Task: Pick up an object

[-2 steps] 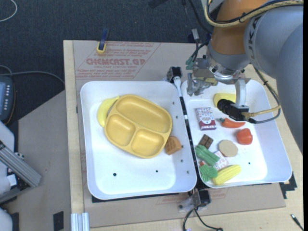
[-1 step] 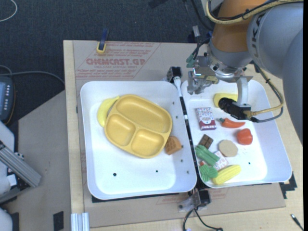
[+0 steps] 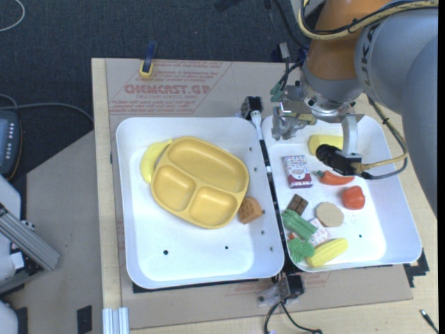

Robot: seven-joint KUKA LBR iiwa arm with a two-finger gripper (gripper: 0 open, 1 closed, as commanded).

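The big yellow tray [image 3: 199, 180] lay in the middle of the left bin [image 3: 135, 256]. It looked stiff and smooth but wide, so only its rim would fit between fingers. A small brown lump [image 3: 249, 210] sat touching the tray's right side.

The right bin [image 3: 396, 235] held the small toys. The robot's hand [image 3: 286, 126] hung over that bin's far left corner, and I could not tell how it was set. The red and white box [image 3: 297, 170] lay near it, close to the left wall. It looked light and stiff with flat sides, so it should be easy to pinch across its narrow width.

The yellow corn [image 3: 329, 251] and the green veggies [image 3: 300, 225] were crowded at the near edge, touching, so harder to take alone. The round red tomato [image 3: 353, 197] looked slippery and might roll.
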